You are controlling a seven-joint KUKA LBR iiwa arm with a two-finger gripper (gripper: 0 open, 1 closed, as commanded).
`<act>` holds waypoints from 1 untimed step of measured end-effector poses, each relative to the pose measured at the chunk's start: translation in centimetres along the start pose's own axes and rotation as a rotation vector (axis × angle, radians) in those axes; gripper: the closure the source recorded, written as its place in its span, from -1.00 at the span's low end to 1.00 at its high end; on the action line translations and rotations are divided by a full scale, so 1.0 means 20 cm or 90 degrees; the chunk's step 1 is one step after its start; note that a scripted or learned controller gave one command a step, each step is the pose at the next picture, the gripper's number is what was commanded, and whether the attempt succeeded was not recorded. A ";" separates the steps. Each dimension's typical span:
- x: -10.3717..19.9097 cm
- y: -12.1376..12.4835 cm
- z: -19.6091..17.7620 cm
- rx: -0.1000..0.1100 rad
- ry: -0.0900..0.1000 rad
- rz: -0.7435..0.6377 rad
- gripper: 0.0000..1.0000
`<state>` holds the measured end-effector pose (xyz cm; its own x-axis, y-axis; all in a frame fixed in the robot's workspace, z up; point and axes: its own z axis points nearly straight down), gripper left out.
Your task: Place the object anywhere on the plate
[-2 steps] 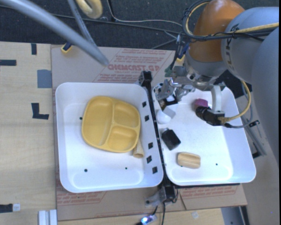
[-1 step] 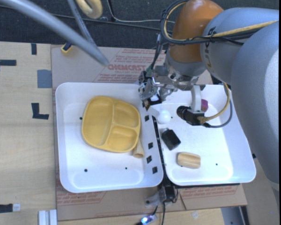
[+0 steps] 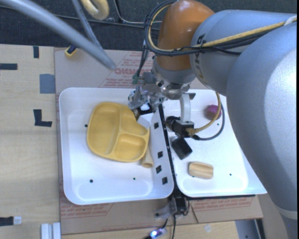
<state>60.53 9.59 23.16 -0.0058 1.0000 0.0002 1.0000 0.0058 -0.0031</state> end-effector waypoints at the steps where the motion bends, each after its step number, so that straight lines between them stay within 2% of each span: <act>1: 0.30 -0.01 0.07 0.000 0.000 -0.001 1.00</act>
<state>60.22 15.51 21.79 -0.0067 1.0000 -0.0002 1.0000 0.0067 -0.0032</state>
